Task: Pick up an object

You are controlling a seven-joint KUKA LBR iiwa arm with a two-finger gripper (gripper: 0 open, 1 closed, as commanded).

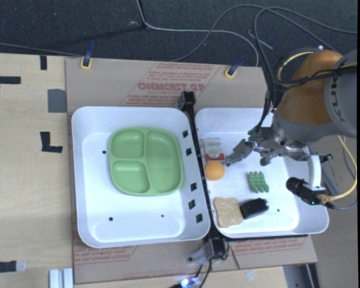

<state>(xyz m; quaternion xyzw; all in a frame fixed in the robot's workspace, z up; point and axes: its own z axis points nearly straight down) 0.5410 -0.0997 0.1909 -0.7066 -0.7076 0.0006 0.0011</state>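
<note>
The right bin (288, 224) holds several small objects. An orange ball (214, 171) lies by the bin's left wall, just below a small red and white packet (212, 147). A green ridged piece (257, 181) sits near the bin's middle. A black object (253, 207) and a tan sponge-like slab (227, 211) lie near the front edge. My gripper (249, 152) hangs over the middle of the right bin, right of the packet and ball and above the green piece. It holds nothing that I can see.
The left bin (90, 221) holds a green divided plate (146, 161). A black divider with clips (194, 161) runs between the bins. Cables (258, 35) trail over the dark surface behind the bench. The arm's orange band (306, 95) looms over the right bin's far right corner.
</note>
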